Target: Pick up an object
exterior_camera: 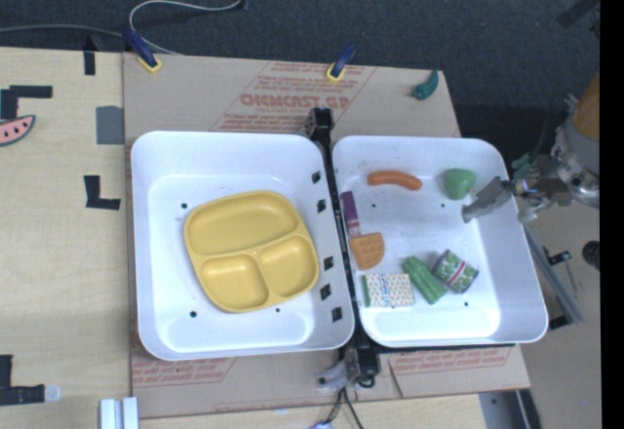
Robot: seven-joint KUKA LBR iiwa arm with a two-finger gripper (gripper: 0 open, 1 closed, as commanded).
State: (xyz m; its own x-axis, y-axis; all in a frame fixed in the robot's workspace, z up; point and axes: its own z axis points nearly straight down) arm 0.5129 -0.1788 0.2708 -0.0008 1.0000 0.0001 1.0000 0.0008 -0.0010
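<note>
The right bin holds several small items. An orange sausage and a green round lump lie near its far wall. A purple bar and an orange wafer sit by the left wall. Toward the front lie a white patterned packet, a green stick and a small green-and-white can. My gripper hangs over the bin's right side, just right of the green lump, open with nothing between its fingers.
The left bin contains a yellow divided plate. Both bins rest on a cardboard sheet held by clips. A teal object lies at the sheet's far right corner. A cable runs behind.
</note>
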